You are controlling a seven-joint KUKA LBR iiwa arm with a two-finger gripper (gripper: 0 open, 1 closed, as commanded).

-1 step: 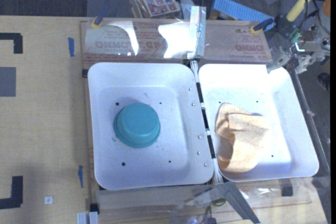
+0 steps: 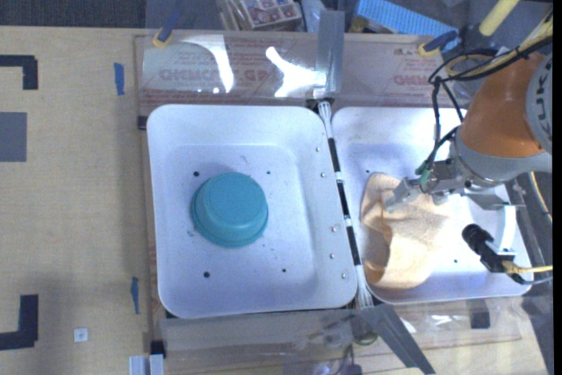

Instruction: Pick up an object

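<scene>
A tan, cloth-like object [image 2: 399, 241] lies in the right bin [image 2: 386, 136], against the bin's left wall and reaching down to its front edge. My gripper [image 2: 414, 189] is low over the upper part of this tan object, at or just above its surface. The grey arm with its orange band [image 2: 505, 118] comes in from the right above it. A teal bowl [image 2: 230, 208] sits upside down in the middle of the left bin [image 2: 176, 136], well away from the gripper.
The two white bins meet at a ridge [image 2: 338, 189] with small screws along it. Clear plastic sheeting [image 2: 263, 70] stands behind the bins. Wooden bench surface [image 2: 70, 189] extends to the left.
</scene>
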